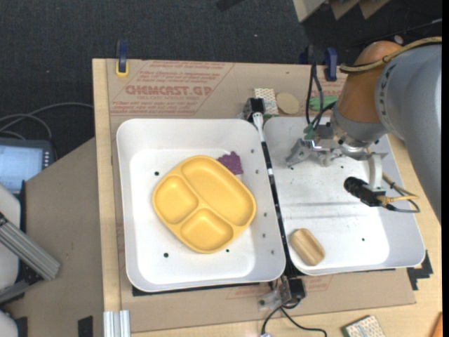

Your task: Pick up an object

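A yellow plate (203,202) and purple lump (231,163) lie in one white bin (140,258), a tan block (306,246) in the other white bin (400,248).

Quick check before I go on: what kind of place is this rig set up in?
Probably a robotics lab bench, not a kitchen: two shallow white bins on a paper-masked board, clamped with blue clips, over dark carpet, with loose cables and a toy-like yellow divided plate.

Purple object (230,162) partly hidden behind yellow tray (203,203); arm (414,97) cut off at right edge.
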`<state>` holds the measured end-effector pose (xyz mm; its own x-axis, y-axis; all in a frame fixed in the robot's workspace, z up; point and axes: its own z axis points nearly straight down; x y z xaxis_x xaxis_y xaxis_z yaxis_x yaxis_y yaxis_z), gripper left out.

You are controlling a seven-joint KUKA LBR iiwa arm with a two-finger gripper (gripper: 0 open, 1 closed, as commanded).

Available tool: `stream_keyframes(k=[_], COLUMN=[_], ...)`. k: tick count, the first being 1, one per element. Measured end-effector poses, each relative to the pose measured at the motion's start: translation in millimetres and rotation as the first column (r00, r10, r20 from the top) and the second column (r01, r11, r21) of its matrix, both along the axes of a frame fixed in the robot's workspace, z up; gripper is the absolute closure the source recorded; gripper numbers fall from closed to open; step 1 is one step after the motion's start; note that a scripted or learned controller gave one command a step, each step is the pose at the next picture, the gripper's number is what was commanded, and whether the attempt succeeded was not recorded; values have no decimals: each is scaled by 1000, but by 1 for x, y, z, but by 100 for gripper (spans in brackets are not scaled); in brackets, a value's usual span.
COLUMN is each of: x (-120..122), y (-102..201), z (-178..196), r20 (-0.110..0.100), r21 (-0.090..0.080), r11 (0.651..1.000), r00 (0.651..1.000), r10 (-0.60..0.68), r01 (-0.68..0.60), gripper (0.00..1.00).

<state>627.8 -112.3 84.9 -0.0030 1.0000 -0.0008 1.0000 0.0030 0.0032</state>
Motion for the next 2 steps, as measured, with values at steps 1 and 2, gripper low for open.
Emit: stream_keyframes(k=[1, 2], x=[-105, -54], y=[-52, -57], z=[-1, 0], r20=[-11, -1], r21=[2, 0], r11=[1000, 1000], r00=[1000, 1000], r10=[-11, -2], r01=[11, 2], gripper=[0, 0])
